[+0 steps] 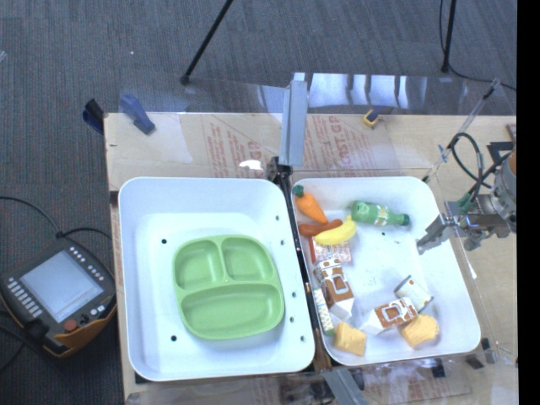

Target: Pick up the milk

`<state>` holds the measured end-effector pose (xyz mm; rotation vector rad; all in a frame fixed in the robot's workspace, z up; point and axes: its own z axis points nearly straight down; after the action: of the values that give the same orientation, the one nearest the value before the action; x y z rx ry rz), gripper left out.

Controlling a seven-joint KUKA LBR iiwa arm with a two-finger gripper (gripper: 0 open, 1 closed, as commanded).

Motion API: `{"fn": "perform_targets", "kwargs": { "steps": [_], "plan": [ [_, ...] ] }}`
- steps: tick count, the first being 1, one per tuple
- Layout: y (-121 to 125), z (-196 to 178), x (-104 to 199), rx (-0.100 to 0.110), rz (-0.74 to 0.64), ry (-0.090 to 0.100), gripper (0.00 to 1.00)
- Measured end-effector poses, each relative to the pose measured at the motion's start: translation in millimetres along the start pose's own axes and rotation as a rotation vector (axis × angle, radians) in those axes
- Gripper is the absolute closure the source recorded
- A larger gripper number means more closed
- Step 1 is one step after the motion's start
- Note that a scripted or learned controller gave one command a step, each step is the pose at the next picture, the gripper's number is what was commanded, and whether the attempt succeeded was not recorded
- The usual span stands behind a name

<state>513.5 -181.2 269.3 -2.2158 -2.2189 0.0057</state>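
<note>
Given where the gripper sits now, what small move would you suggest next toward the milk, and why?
Probably shift the gripper inward and toward the near side, over a milk carton. It hovers at the right bin far edge, away from the cartons, holding nothing visible.

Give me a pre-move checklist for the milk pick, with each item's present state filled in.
1. Milk carton in the right bin: ok.
2. Carton free of neighbours: not ok, the banana lies just above it and a second carton lies nearby.
3. Gripper over the carton: not ok, it sits at the bin's right rim.
4. Gripper not carrying anything: ok.
5. Green tray out of the way, in the left bin: ok.
</note>
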Motion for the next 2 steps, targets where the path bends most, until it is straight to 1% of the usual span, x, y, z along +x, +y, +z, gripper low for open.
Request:
{"fn": "perform_targets", "kwargs": {
  "steps": [1,2],
  "plan": [
    [-25,71,43,0.011,-0.090,0.005,0.00],
    [-39,185,47,0.007,-0.307,0.005,0.00]
  ]
}}
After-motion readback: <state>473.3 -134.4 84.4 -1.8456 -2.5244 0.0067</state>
